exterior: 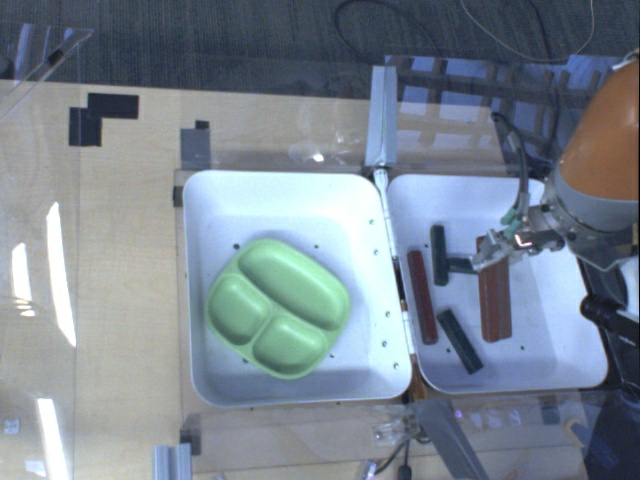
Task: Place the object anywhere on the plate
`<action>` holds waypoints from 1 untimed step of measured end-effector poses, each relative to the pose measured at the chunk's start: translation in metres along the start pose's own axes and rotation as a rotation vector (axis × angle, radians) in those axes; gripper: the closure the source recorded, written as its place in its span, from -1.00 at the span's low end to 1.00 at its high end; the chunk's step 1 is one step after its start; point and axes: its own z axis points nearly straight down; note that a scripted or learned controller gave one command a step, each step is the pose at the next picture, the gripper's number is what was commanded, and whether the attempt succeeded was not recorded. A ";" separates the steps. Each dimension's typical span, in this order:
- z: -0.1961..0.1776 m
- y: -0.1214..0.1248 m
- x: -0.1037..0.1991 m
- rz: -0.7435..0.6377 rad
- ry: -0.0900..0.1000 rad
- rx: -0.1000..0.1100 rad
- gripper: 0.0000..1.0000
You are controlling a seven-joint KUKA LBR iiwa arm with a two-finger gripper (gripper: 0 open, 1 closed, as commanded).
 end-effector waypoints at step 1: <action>0.043 0.026 0.072 -0.145 0.002 0.003 1.00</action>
